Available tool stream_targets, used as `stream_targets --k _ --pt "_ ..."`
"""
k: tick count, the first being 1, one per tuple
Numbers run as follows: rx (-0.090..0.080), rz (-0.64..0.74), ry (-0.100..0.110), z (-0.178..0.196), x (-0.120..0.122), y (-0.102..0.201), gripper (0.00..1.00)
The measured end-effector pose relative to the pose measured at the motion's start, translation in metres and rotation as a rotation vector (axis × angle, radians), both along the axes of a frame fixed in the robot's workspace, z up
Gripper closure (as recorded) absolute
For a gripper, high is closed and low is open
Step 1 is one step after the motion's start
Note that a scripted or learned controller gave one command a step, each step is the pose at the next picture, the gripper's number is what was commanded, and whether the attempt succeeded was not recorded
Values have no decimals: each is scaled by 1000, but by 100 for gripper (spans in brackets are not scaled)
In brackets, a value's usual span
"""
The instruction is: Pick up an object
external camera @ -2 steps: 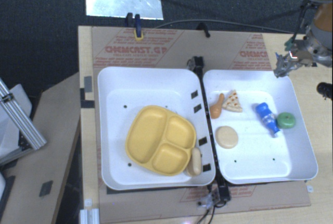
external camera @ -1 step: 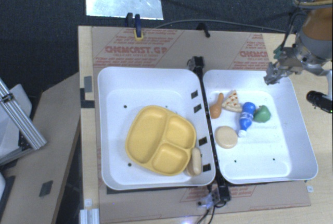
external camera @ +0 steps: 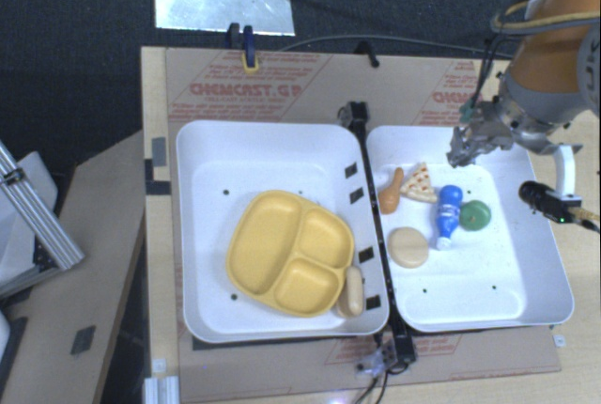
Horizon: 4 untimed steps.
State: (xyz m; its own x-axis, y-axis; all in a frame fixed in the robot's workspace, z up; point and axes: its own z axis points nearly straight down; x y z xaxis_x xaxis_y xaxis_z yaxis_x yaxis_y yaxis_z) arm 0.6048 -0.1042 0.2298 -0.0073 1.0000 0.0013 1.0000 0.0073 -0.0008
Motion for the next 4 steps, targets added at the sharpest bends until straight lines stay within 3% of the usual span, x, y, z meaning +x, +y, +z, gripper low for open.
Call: stream_targets --k 3,4 --pt "1 3 -1 6 -65 149 100" --pt "0 1 0 -9 -85 198 100"
